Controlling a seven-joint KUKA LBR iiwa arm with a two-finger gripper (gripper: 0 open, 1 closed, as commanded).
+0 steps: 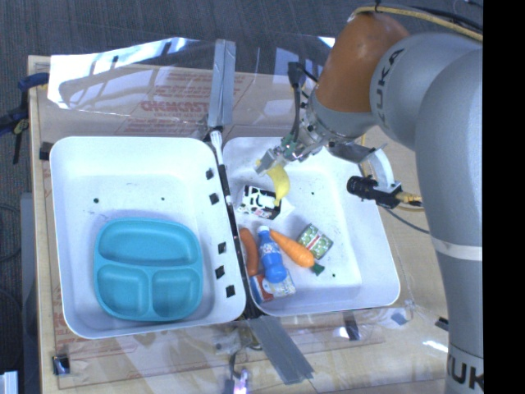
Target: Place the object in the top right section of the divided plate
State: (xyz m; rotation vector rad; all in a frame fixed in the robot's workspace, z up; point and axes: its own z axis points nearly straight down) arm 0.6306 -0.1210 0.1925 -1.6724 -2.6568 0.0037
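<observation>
Banana (pixel 280 183) just below end effector (pixel 289 150)

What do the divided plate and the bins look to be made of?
Divided plate: likely moulded plastic, matte teal, with soft rounded ridges between its sections. Left bin and right bin: probably thin formed plastic, white, with a slight sheen and rounded rims.

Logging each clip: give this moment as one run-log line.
hand: over right bin, at banana | grasp: unclear | divided plate: left bin, no item
</observation>
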